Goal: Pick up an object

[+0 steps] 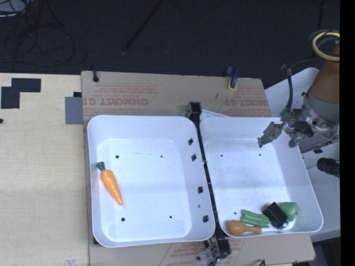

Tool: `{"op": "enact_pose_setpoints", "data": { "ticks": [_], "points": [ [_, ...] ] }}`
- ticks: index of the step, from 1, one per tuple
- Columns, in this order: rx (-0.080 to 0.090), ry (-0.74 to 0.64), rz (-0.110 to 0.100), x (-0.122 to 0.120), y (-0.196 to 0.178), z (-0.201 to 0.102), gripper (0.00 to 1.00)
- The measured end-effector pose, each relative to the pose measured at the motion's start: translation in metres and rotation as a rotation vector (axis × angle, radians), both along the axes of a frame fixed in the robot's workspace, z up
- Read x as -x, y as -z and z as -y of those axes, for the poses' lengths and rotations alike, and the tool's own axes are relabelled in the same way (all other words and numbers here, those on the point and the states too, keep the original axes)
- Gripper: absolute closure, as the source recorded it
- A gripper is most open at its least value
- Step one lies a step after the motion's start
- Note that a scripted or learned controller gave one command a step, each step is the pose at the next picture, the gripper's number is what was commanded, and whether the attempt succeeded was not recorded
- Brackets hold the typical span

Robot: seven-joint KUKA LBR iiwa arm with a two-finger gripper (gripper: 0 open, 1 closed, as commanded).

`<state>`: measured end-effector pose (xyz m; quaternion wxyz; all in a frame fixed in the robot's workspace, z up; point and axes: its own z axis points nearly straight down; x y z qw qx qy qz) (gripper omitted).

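An orange toy carrot (111,186) with a green top lies by the left wall of the left bin (141,122). In the near right corner of the right bin (244,125) a small cluster lies together: a green pod (254,218), a black block (275,215), a light green piece (289,208) and a tan gourd-shaped toy (242,228). My gripper (280,139) hangs over the far right part of the right bin, well above and behind that cluster. Its fingers are spread open with nothing between them.
A black divider (203,173) with clips runs between the two bins. Both bins rest on a cardboard sheet (166,90). A blue and yellow clamp (233,79) sits at the cardboard's far edge. Cables (289,93) trail from the arm at the right.
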<state>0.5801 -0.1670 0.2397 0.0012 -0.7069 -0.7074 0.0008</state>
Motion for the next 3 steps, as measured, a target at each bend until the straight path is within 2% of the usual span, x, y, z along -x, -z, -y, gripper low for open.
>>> {"op": "enact_pose_setpoints", "data": {
  "ticks": [1, 2, 3],
  "points": [
    [-0.003, -0.006, -0.004, -0.056, 0.151, -0.062, 0.00],
    [0.000, 0.000, -0.002, -0.055, 0.133, -0.057, 1.00],
    [-0.001, -0.007, 0.018, -0.067, -0.054, -0.135, 1.00]
  ]
}}
